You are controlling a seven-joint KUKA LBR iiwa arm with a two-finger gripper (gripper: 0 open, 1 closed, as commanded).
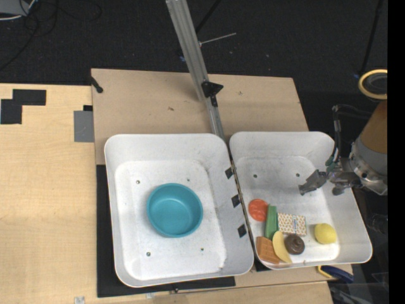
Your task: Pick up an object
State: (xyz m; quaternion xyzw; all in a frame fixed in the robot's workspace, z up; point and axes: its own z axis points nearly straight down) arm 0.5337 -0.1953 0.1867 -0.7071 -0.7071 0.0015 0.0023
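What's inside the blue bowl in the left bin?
The blue bowl in the left bin shows only its own blue inside; nothing lies in it. What the bowl covers of the bin floor is hidden.

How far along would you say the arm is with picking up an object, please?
Nothing looks picked yet. The grey two-finger gripper is over the right white bin, apart from the small items clustered at its near edge, such as the round yellow ball. Descending, gripping and lifting remain.
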